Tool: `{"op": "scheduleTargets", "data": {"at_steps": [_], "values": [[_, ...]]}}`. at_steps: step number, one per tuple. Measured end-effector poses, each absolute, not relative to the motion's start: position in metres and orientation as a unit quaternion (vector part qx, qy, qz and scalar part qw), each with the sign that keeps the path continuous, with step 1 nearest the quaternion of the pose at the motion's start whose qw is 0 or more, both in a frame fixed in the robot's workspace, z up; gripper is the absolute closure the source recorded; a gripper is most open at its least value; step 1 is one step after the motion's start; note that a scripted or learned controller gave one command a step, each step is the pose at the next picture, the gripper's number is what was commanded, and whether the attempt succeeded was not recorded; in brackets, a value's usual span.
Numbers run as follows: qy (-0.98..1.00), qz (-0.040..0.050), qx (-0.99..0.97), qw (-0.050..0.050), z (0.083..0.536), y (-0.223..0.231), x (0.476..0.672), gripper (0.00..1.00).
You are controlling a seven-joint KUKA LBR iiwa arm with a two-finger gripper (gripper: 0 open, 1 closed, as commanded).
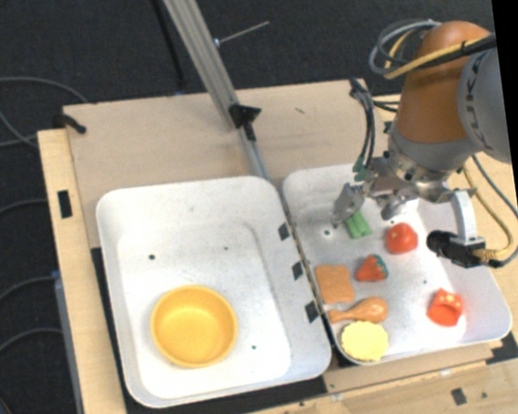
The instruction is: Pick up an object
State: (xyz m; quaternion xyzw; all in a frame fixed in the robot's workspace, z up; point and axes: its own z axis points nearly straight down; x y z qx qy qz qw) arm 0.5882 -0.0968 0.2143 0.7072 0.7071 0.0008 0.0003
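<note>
Two white bins (pixel 119 220) share the bench; the claw (pixel 369 204), fingers spread wide, hovers over the green block (pixel 358 226) near the right bin's back edge.

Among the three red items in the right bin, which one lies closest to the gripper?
The red piece highest in the right bin, just below the gripper and right of the green piece. The other two lie lower.

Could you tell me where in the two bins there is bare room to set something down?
The left bin is bare all around the yellow bowl, mostly above and right of it. The right bin is crowded: toast, drumstick, yellow disc, red pieces and green piece under the gripper. A bare patch lies between drumstick and right red piece.
</note>
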Motion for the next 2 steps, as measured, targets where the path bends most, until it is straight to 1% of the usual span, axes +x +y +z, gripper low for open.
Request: {"op": "scheduleTargets", "data": {"at_steps": [1, 2], "values": [[0.707, 0.0009, 0.708, 0.0, 0.214, -0.097, 0.588, 0.0], [0.707, -0.0016, 0.708, 0.0, 0.161, -0.107, 0.582, 0.0]]}}
